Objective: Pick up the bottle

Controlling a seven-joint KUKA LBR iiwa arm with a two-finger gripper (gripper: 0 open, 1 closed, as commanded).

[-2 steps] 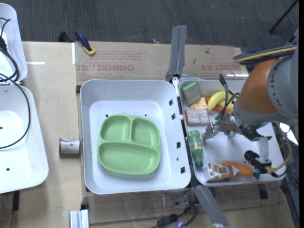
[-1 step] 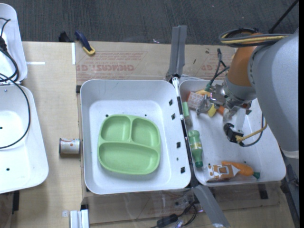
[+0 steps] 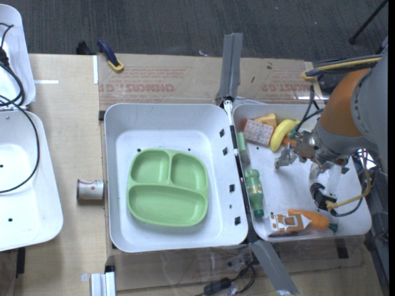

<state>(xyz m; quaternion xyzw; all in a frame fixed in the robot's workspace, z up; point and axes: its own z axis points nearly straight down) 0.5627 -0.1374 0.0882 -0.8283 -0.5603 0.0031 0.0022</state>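
Bottle [image 3: 253,193], a slim green one, lies on its side in the right bin [image 3: 296,224], pressed along that bin's left wall, its length running with the wall; a loose round thing tends to roll into such a seam, and that probably leaves little room for a finger on the wall side. Just beyond its far end along the same wall sits a reddish-brown packet [image 3: 258,131], with a yellow banana [image 3: 282,133] touching the packet's right side. Near the bottle's lower end, along the bin's front edge, lies an orange carrot-shaped toy [image 3: 311,219] beside a small printed carton [image 3: 286,224]. To the bottle's right, over bare bin floor, hangs the gripper [image 3: 289,156], clearly apart from the bottle and with nothing seen in it; whether its pincer is spread or pressed together cannot be told at this slant. Left of the bottle, across the wall, the left bin [image 3: 117,165] holds a green divided plate [image 3: 168,188].
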